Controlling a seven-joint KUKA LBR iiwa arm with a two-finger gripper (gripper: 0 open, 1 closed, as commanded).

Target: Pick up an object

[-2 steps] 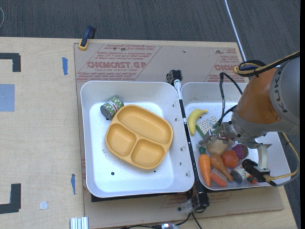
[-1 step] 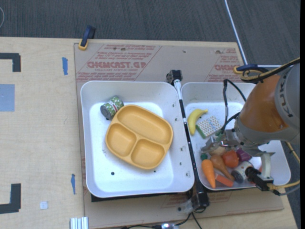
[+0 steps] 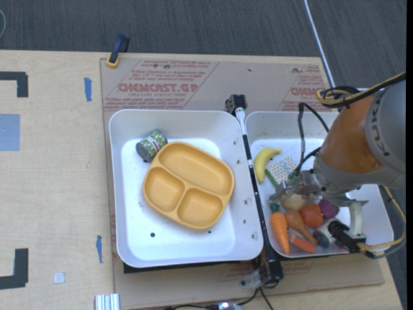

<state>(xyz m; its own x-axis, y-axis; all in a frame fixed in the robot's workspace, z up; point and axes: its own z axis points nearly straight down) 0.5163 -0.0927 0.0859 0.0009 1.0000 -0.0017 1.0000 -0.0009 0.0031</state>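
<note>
Grey and orange, the arm [image 3: 361,141] is seen reaching in from three o'clock over the right-hand white bin [image 3: 385,221]. Its pincer [image 3: 292,189] is lowered among a heap of toy food at the bin's six-o'clock end. Whether the pincer is released or clenched cannot be told, as its tips are lost against the clutter, and nothing is clearly seen gripped.

Just below the pincer, a pale onion-like piece [image 3: 293,202] is seen, with a red tomato [image 3: 312,216] at its four o'clock and a purple piece [image 3: 329,208] beside that. An orange carrot [image 3: 279,230] is laid along the bin's nine-o'clock wall, and further orange and red pieces [image 3: 302,239] are crowded next to it. A yellow banana [image 3: 261,161] is seen at the pincer's eleven o'clock, just beside a small speckled white item [image 3: 280,168].

The left-hand white bin [image 3: 126,231] is occupied by a yellow divided plate [image 3: 187,185] near its centre, with a small green-labelled can [image 3: 151,145] lying on its side, touching the plate's eleven-o'clock rim. Both bins are set on a printed cardboard sheet [image 3: 168,82] on the pale wooden surface [image 3: 51,186]. A black cable [image 3: 303,124] is looped above the arm.
</note>
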